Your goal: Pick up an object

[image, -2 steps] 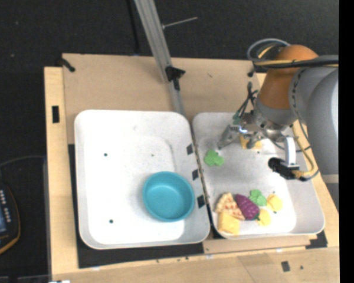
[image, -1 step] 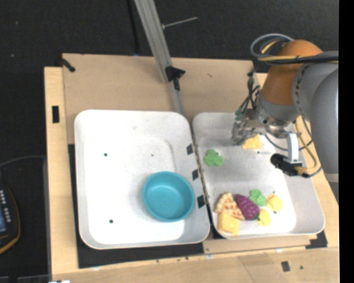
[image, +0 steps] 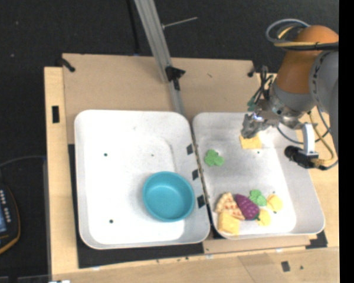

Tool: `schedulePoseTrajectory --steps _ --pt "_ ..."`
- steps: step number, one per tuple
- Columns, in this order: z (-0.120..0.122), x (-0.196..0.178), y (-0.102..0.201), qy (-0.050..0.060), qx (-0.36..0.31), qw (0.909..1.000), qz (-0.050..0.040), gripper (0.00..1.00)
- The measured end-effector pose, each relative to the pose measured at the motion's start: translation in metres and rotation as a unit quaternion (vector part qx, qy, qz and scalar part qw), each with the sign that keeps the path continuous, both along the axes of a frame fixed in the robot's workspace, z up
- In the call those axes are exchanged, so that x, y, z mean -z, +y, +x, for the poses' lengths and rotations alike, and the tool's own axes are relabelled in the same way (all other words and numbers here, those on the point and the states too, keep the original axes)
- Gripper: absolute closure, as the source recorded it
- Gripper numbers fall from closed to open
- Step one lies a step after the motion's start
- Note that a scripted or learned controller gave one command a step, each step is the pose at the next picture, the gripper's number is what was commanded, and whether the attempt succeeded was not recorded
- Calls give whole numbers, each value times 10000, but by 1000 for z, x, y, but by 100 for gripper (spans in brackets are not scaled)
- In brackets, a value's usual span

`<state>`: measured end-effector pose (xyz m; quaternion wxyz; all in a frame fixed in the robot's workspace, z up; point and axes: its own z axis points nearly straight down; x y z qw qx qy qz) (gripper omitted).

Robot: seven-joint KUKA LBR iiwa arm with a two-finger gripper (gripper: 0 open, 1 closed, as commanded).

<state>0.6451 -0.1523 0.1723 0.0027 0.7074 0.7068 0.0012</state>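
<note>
Upper right of the frame, the two-finger gripper sits over a flat yellow block; its grip is unreadable. Risk: that thin piece slipping out.

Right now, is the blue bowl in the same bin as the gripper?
No, the blue bowl sits in the left bin, while the gripper is over the right bin.

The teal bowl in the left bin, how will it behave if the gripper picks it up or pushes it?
The teal bowl looks like rigid plastic, so probably stiff and light. It sits upright and wide, so a push would likely slide it across the left bin rather than tip it.
</note>
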Motion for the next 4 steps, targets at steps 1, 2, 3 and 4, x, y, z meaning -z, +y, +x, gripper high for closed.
schedulePoseTrajectory --steps 1,2,3,4 --pt "2 -45 -8 10 9 10000 0 100" --pt "0 -86 -10 18 -6 10000 2 100" --pt "-22 -76 40 30 -28 10000 11 100" --pt "-42 -84 85 23 -34 10000 17 100"
